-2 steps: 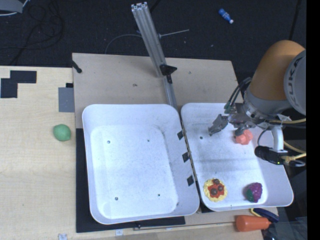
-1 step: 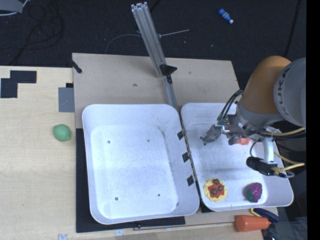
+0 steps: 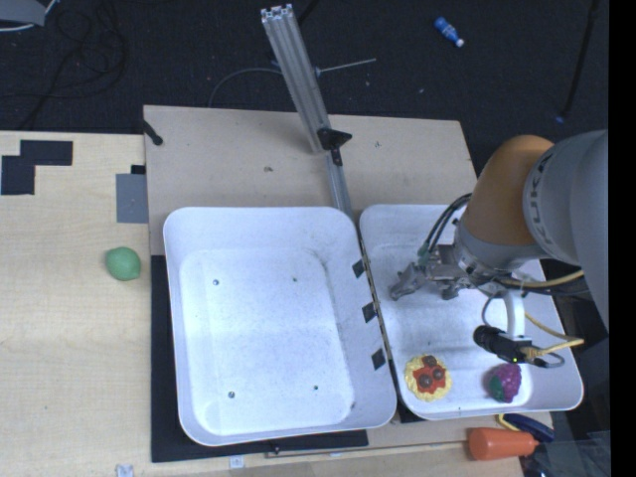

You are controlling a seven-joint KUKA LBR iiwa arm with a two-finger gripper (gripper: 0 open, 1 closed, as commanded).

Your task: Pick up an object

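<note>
An orange carrot [image 3: 500,442] lies nearest me; my claw [image 3: 405,284] hovers in the right bin [image 3: 397,229], grip unreadable.

No readable text.
Bins [image 3: 260,229], bench [image 3: 238,157] and arm [image 3: 556,197] carry no legible labels, numbers or signs.

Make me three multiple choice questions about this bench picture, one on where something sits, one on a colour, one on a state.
1. Where is the pizza toy? A left bin; B right bin; C the floor.
2. What colour is the ball lying left of the bins? A green; B red; C blue.
3. How does the gripper stand? A above the right bin; B above the left bin; C outside both bins.

Answers: 1 B, it lies at that bin's near edge beside the purple toy. 2 A, it looks plainly green. 3 A, it hangs over the right bin's floor.
</note>
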